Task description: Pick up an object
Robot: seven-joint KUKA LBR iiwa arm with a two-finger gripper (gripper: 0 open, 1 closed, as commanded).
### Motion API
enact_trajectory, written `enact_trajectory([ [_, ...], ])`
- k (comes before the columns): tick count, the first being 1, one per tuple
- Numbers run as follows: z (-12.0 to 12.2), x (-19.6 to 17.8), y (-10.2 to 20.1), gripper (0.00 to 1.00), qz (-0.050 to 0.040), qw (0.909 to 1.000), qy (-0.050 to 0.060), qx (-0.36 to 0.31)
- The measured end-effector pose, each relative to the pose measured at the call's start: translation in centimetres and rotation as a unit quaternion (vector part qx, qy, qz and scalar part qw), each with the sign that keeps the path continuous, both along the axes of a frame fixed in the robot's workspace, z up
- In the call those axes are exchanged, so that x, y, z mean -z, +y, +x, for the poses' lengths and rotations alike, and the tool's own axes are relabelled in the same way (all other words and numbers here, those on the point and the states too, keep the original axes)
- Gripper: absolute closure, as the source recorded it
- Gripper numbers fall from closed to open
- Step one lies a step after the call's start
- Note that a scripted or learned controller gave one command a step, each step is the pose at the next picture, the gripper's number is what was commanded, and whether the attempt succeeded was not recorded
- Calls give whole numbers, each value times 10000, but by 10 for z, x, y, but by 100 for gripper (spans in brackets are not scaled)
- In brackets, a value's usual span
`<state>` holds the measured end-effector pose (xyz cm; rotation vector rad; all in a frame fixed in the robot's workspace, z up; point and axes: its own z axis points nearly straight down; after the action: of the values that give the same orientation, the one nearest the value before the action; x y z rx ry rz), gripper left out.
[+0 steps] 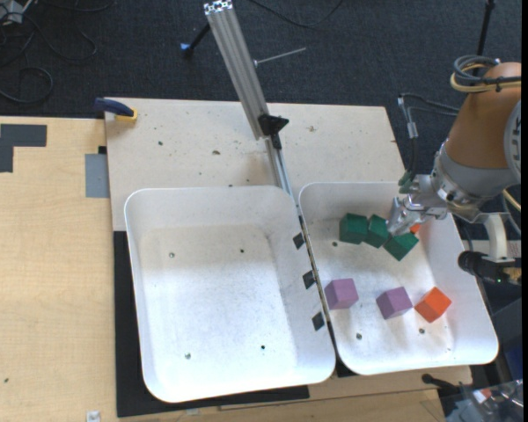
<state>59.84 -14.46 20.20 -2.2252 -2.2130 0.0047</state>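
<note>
In the camera view, the gripper (403, 221) is low in the right bin (475, 341), at a cluster of three green blocks (377, 233). It touches the top of the rightmost, tilted green block (402, 245); whether it clamps that block, I cannot tell. Two purple blocks (341, 294) and an orange block (434, 305) lie nearer the front, well apart from it.

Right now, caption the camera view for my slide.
Gripper low over green blocks in the right bin.
</note>
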Motion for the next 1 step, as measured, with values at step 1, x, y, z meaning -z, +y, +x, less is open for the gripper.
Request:
enact_trajectory([
  [1, -13, -5, 41, 100, 11, 10000, -2, -43],
])
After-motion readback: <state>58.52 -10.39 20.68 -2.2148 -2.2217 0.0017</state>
